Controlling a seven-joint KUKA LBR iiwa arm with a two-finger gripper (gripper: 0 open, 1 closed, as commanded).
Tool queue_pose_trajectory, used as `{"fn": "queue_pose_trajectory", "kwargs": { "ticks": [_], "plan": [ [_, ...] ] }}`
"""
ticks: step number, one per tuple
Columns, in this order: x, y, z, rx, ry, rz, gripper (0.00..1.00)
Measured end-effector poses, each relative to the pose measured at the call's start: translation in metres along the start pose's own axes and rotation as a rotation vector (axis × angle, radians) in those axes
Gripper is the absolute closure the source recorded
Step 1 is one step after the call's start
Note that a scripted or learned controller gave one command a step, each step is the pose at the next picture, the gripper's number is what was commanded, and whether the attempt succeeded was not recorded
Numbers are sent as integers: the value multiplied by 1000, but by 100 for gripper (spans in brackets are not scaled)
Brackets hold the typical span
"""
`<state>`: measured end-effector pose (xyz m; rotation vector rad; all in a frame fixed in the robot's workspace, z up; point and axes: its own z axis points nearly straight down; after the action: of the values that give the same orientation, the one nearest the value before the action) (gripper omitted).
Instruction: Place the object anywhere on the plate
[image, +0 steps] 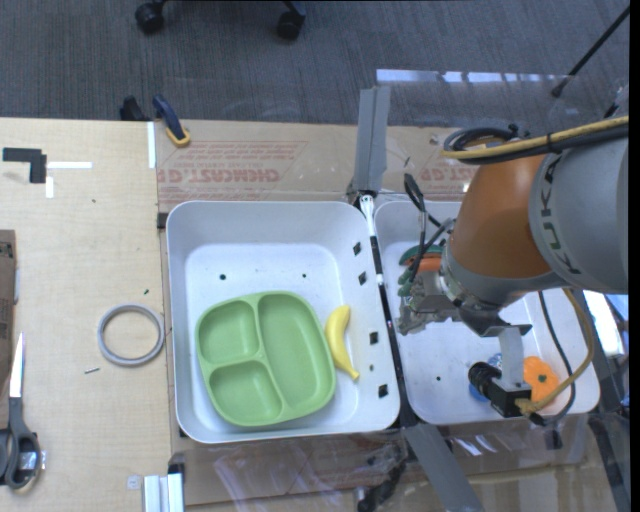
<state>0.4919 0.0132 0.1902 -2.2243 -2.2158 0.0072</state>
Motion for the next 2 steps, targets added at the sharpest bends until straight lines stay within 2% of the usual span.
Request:
{"fn": "queue_pose_trajectory", "kwargs": {
  "ticks": [1,2],
  "plan": [
    [58,-14,-53,-2,0,-4,100],
    [119,-15,-106,-2,-1,-5,100]
  ]
}}
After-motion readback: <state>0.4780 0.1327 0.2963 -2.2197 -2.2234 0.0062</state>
